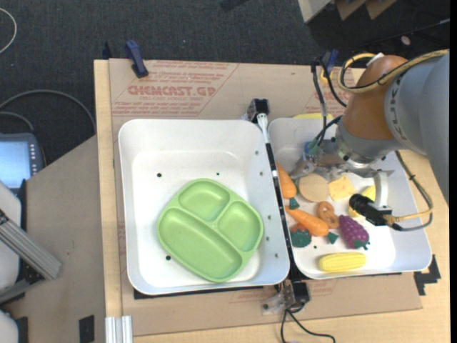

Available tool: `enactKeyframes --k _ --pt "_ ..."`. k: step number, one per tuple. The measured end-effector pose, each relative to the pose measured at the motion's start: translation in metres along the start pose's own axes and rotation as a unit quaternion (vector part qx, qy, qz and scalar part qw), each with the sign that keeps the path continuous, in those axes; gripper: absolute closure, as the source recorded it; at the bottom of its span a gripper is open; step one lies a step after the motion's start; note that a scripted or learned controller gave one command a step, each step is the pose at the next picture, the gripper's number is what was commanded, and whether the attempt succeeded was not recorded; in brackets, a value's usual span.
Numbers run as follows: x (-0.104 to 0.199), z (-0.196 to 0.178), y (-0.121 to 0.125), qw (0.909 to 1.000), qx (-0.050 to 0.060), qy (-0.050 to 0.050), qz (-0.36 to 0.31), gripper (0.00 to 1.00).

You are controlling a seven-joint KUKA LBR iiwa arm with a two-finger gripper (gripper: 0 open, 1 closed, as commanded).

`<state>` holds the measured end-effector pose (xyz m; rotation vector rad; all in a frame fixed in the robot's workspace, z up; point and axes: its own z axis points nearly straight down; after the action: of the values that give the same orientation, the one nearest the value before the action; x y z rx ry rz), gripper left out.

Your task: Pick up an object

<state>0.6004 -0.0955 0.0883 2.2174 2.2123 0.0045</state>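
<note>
Carrot (308, 221) beside grapes (353, 231) (touching pretzel (327, 211))

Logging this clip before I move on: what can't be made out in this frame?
- Gripper: the arm's wrist covers it from above.
- Right bin: the arm hides much of its far half.
- Small item under the wrist: mostly hidden, so its kind is unclear.
- Dark green piece beside the carrot: too small to identify.

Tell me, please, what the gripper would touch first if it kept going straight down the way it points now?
Most likely the round beige cookie-like piece or the yellow cheese wedge beside it in the right bin. The gripper hangs roughly above them; depth is unclear from this slanted view.
</note>
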Motion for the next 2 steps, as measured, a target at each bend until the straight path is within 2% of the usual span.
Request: enactKeyframes --k 1,2 --pt "0.004 0.004 0.036 1.0 0.002 0.002 -0.002 0.0" --pt "0.001 0.01 0.057 0.9996 0.028 0.006 0.003 0.0"
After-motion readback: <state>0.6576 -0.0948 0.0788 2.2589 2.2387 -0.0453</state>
